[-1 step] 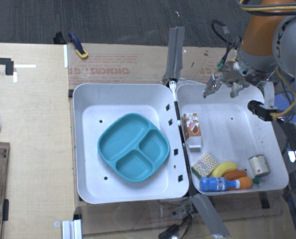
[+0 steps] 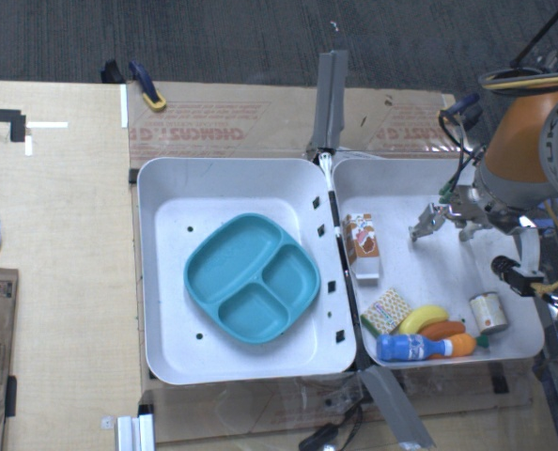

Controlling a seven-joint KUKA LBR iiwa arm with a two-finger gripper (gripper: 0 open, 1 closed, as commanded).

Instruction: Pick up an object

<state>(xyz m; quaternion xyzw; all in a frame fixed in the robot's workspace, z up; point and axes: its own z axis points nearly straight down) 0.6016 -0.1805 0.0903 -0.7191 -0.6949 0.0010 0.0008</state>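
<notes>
Nothing is picked yet: the gripper (image 2: 445, 222) hangs with fingers apart and bare, at two o'clock of the right bin (image 2: 403, 171). The carton (image 2: 362, 245) lies at nine o'clock of it, the banana (image 2: 423, 318), carrot (image 2: 442, 329), bottle (image 2: 412, 348) and can (image 2: 488, 313) at six.

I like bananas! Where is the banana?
The banana lies in the right bin, near its front edge, between a patterned packet and an orange carrot, just behind the blue bottle.

Glossy teal plastic plate (image 2: 252, 277); matt white bins (image 2: 157, 252); wooden bench (image 2: 63, 205).
</notes>
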